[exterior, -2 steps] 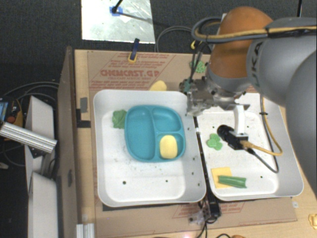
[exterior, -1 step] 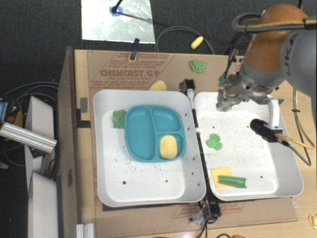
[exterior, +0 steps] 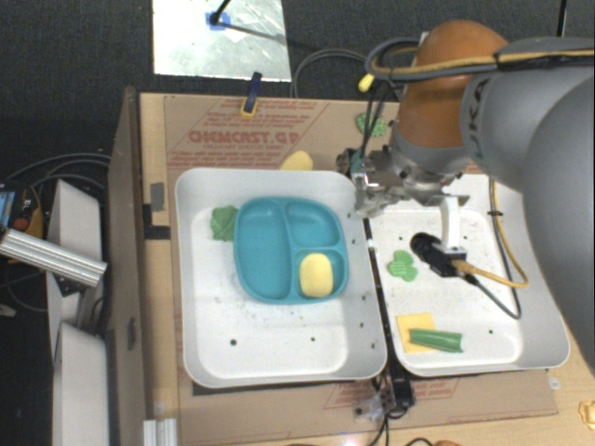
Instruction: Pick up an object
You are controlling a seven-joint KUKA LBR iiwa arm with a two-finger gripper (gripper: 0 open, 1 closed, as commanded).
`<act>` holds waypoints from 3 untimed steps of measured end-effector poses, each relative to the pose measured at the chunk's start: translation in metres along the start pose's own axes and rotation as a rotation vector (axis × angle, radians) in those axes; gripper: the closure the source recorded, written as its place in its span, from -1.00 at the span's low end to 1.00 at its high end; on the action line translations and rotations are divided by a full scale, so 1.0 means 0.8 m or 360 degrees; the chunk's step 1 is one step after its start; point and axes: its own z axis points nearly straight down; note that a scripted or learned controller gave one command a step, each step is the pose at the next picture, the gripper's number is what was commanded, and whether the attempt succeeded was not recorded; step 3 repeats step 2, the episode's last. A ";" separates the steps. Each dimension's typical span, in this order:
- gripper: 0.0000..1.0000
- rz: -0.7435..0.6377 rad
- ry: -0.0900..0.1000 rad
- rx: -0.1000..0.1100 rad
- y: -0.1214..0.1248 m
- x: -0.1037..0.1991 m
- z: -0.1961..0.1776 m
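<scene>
Nearest you, a green stick (exterior: 435, 340) lies crosswise in the right bin (exterior: 483, 347), touching a yellow block (exterior: 416, 322). Your gripper (exterior: 365, 193) hangs, it seems, over that bin's far left corner; you cannot tell its grip.

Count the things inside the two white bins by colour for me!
Green: 3 (leafy piece, bumpy piece, stick)
Yellow: 2 (oval lump, flat square)
Blue: 1 (plate)
Total: 6
</scene>
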 end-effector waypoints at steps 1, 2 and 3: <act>1.00 0.0035 -0.0014 -0.0007 -0.046 -0.170 -0.042; -1.00 0.0011 -0.0005 -0.0004 -0.044 -0.159 -0.039; -1.00 0.0011 -0.0005 -0.0004 -0.044 -0.159 -0.039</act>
